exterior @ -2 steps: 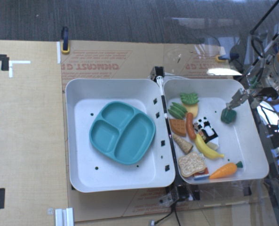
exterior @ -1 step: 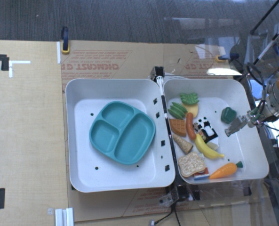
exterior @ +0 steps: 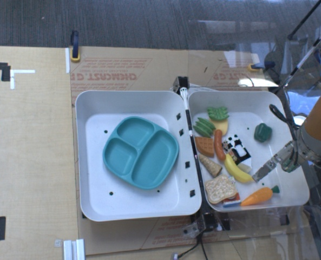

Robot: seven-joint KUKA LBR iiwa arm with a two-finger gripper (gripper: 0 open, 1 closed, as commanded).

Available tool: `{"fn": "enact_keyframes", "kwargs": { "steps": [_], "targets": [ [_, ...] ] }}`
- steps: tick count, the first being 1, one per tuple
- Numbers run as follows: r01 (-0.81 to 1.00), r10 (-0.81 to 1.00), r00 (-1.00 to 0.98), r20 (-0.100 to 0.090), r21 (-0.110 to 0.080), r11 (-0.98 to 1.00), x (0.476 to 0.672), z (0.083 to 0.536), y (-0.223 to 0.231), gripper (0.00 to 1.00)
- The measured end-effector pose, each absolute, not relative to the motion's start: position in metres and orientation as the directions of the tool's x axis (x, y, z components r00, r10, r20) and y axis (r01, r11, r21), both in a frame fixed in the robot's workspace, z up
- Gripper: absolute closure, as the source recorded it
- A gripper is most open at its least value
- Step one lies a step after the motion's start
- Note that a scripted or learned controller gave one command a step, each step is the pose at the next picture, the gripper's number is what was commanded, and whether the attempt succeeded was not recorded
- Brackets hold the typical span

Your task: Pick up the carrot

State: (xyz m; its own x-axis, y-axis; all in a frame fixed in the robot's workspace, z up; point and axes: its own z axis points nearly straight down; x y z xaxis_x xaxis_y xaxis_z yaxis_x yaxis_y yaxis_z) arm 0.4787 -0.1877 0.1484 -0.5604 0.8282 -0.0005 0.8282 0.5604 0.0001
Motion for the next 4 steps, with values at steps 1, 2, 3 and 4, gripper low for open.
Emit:
{"fn": "enact_keyframes", "kwargs": {
  "steps": [1,2,3,4],
  "targets": [
    [0.648,0.648,-0.761,0.001,0.000,0.761,0.479,0.092,-0.187,0.00],
    [0.586,0.586,-0.811,-0.008,-0.003,0.811,0.479,0.093,-0.137,0.00],
    [0.592,0.592,-0.806,-0.012,0.003,0.806,0.482,0.102,-0.136,1.00],
    [0.643,0.643,-0.766,-0.006,0.002,0.766,0.481,0.209,-0.108,1.00]
  ]
}}
